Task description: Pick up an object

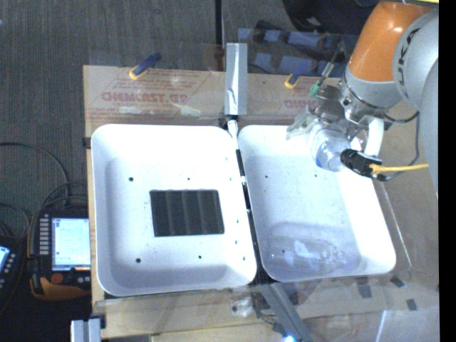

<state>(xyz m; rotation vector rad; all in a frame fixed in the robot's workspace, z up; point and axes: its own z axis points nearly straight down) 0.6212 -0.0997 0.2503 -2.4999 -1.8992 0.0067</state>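
A dark ribbed rectangular pad [187,212] lies flat in the middle of the left bin [121,148]. A clear plastic bottle [306,249] lies on its side near the front of the right bin [285,184]. My gripper [329,148] hangs over the right bin's far right corner, well behind the bottle. A round, pale translucent shape [328,155] sits at the gripper's lower end; I cannot tell whether it is a held object or part of the tool.
A metal divider post [235,87] stands behind the seam between the bins. Cardboard [157,95] with clamps lies along the back. A tablet-like pendant [68,241] sits to the left of the bench. A yellow cable [399,168] trails from the wrist.
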